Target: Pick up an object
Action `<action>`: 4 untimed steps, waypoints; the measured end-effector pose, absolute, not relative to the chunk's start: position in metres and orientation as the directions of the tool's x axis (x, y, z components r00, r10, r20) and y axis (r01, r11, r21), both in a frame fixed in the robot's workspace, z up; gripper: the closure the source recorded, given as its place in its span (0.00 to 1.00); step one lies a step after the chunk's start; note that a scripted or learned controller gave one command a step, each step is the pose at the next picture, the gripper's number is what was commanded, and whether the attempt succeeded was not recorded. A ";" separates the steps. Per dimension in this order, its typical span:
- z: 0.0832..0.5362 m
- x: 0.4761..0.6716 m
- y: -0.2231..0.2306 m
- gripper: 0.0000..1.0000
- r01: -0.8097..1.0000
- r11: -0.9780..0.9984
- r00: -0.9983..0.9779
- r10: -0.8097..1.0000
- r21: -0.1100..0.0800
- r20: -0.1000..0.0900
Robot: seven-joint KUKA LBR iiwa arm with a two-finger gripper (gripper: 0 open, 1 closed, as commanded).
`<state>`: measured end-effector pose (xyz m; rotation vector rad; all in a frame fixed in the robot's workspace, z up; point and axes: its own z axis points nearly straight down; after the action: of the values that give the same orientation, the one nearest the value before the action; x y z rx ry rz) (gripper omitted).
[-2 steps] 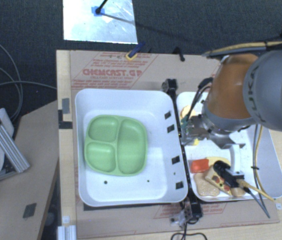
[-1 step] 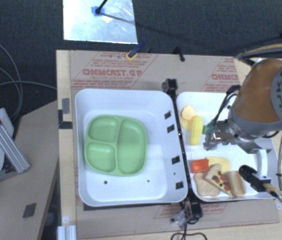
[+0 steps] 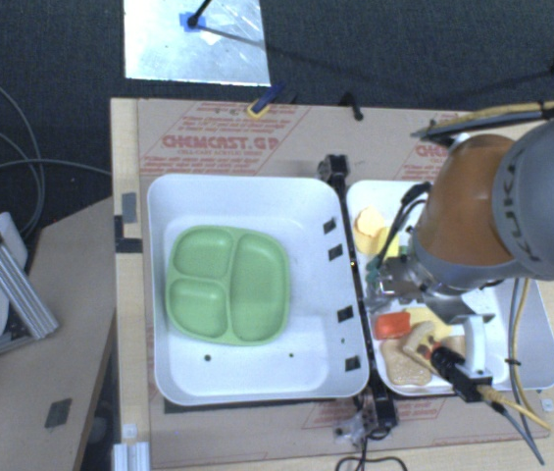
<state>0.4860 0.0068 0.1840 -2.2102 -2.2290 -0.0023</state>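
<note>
The arm (image 3: pixel 497 209) covers most of the right bin (image 3: pixel 541 361), hiding the gripper (image 3: pixel 394 281) tip; its state cannot be told. Beside the arm, in that bin, show a yellow piece (image 3: pixel 370 229), a red piece (image 3: pixel 392 324) and a toast slice (image 3: pixel 409 359). The board (image 3: pixel 223 135) beyond the bins reads "CHEMCAST GP". The left bin (image 3: pixel 257 199) holds a green tray (image 3: pixel 227 285).

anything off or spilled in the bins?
Nothing stands out. The green plate lies flat in the left bin; the yellow piece, red piece and bread slice sit inside the right bin.
</note>
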 end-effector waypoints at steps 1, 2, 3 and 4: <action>0.184 0.487 0.060 1.00 1.000 0.010 -0.010 1.000 0.001 0.003; 0.218 0.517 0.088 1.00 1.000 0.008 -0.008 1.000 0.006 0.002; 0.229 0.501 0.091 1.00 1.000 0.006 -0.006 1.000 0.001 0.001; 0.315 0.568 0.101 1.00 1.000 0.006 -0.006 1.000 0.014 0.001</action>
<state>0.5680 0.1014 0.3153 -2.2211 -2.2347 -0.0173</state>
